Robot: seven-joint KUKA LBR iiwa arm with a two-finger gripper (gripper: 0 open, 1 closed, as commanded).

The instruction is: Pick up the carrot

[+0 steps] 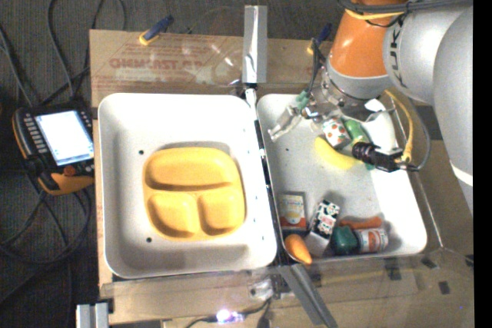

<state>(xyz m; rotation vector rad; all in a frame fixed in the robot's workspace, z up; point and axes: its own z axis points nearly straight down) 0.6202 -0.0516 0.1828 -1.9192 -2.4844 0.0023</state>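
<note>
The carrot (298, 248) lay at the near left corner of the right bin (415, 230), beside a small carton (293, 211). Farther back, the hand (286, 124) hung released over the bin's far left part.

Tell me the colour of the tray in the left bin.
The tray is yellow, with three compartments; the camera view shows it plainly.

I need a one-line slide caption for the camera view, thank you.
KUKA arm above the right bin; carrot lies at its near-left corner; yellow tray in the left bin.
</note>
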